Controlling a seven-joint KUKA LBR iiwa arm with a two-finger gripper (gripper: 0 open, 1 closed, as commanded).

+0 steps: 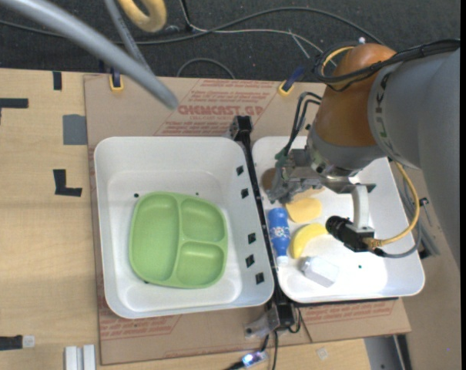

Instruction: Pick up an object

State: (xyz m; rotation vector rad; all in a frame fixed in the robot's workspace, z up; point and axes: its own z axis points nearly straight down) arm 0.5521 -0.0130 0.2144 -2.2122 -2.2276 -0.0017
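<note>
My gripper [288,185] reaches down into the right bin [387,280], at its left side, under the grey wrist with the orange band. A pale yellow block [304,208] lies just below the fingers, touching or nearly touching them. A blue bottle-like object [278,230] lies along the bin's left wall. A yellow banana-shaped piece [306,240] sits right of it. A small white block [319,271] rests near the bin's front. A brown object [269,179] peeks out left of the gripper.
The left bin [109,160] holds a green divided plate [179,239]. A black divider [249,199] runs between the bins. A black cable plug [348,233] hangs off the wrist over the right bin. Cardboard lies beneath both bins.
</note>
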